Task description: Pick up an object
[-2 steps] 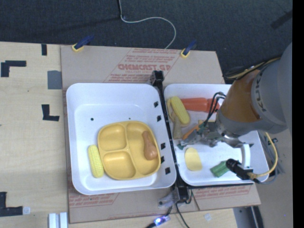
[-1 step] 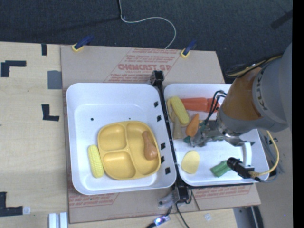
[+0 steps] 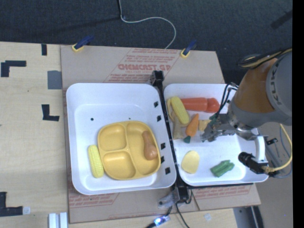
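Here, two shallow white bins are seen side by side on a cardboard sheet (image 3: pixel 142 65) laid over the bench. In the left bin (image 3: pixel 80 103), a yellow divided plate (image 3: pixel 121 151) is placed, and a brown sausage-shaped piece (image 3: pixel 149 145) is laid in the plate's right compartment. A toy corn cob (image 3: pixel 95 160) is set just beside the plate's left edge, on the bin floor.

In the right bin (image 3: pixel 209 87), several toy foods are gathered. A second corn cob (image 3: pixel 179 109) is tilted near the bin's upper left corner, and a red-orange sausage-like piece (image 3: pixel 199 104) is laid along the far wall, just beside that cob. A small carrot (image 3: pixel 192 125) with a green tip is placed below them, at a slant. A pale yellow rounded piece (image 3: pixel 190 161) is found near the front wall, and a green pepper-like piece (image 3: pixel 222 167) is set to its right, apart from it.

The grey arm with its orange band (image 3: pixel 256 87) is reached in from the right, and the gripper (image 3: pixel 212 129) is lowered over the middle of the right bin, just beside the carrot. Whether the gripper is spread or closed cannot be told, and nothing is clearly seen held by it.
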`<action>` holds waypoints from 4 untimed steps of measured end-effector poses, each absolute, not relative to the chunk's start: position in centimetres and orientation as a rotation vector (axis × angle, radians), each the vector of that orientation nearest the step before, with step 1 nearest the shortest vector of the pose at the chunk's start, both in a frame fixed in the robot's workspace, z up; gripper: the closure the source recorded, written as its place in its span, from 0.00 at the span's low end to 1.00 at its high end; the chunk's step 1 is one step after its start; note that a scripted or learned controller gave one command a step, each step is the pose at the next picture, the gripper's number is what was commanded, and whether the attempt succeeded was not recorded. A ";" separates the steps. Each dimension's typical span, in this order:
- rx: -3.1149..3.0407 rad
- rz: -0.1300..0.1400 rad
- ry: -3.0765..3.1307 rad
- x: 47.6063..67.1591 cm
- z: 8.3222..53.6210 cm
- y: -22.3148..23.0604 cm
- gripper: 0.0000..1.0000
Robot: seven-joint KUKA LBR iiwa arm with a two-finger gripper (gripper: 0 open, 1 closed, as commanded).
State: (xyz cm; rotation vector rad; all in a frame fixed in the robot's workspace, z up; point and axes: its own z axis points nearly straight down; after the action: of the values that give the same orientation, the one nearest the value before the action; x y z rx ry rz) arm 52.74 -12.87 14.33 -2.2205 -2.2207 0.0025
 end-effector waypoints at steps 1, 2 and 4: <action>-2.219 0.002 -2.222 52.7 18.2 -13.0 1.00; -2.218 0.002 -2.223 52.8 22.4 -12.9 1.00; -2.209 0.006 -2.225 52.1 20.4 -2.0 1.00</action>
State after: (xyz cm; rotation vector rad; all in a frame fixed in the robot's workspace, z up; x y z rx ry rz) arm 52.13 -2.05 20.43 -2.2086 -2.2245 0.0062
